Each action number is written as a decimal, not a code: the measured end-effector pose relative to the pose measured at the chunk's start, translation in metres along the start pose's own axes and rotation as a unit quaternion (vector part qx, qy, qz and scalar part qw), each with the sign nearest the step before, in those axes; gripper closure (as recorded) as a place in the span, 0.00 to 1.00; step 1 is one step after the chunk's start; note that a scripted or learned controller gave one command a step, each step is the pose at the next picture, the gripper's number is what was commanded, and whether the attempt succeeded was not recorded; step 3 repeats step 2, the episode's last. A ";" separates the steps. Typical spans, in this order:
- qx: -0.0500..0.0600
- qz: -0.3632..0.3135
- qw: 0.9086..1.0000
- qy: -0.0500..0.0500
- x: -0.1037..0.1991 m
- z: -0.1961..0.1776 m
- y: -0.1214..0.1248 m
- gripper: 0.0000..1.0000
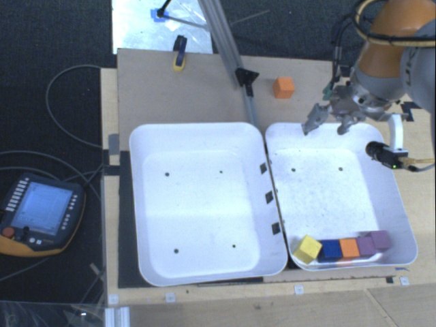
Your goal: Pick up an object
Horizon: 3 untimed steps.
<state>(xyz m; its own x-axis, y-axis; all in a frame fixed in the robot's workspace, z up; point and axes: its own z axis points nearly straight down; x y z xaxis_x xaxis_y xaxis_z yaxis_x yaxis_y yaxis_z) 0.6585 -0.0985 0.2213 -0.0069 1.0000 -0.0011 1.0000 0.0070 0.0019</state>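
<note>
Your two-finger tool (325,123) is hovering, fingers apart and empty, over the right shallow white bin's (392,196) far edge, while small coloured cubes (344,247) are sitting along its near wall, well apart.

Arm (398,39) cut off by right edge; you see no base. Purple cube (379,240) partly hidden behind right bin rim (354,263). Pendant (39,213) screen text too small to read. Tripod leg (221,36) runs off top edge.

Jaws (328,122) spread above right bin (381,182) — nothing held.
</note>
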 end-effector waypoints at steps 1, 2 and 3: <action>0.002 0.007 1.000 -0.001 -0.058 0.005 -0.066 0.00; -0.001 0.006 1.000 -0.001 -0.101 -0.033 -0.107 0.00; -0.001 0.006 1.000 -0.001 -0.101 -0.033 -0.107 0.00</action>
